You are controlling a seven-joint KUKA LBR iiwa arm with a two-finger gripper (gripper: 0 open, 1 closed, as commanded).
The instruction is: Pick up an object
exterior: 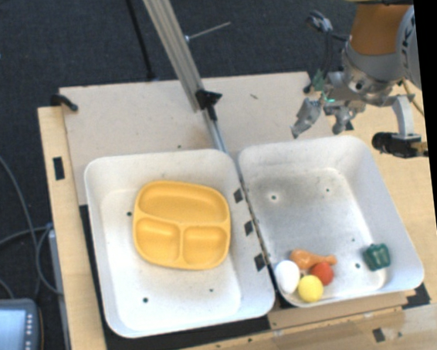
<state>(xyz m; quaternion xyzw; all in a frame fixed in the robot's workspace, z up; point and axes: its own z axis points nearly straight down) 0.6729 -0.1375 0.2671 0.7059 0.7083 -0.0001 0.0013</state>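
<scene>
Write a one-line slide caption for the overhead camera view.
Gripper above right bin's far rim; small toy foods in its near corner; yellow divided plate in left bin.

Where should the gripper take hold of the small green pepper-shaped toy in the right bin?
Grip the small green pepper-shaped toy across its body, coming straight down from above. It sits alone near the right wall of the right white bin, apart from the cluster of small toys, so probably close the fingers parallel to that wall.

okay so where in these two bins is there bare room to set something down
Most of the right bin is bare, from its far wall down to the small items. Its near edge is crowded: white egg, yellow ball, green pepper. In the left bin, the yellow tray leaves just border strips.
</scene>
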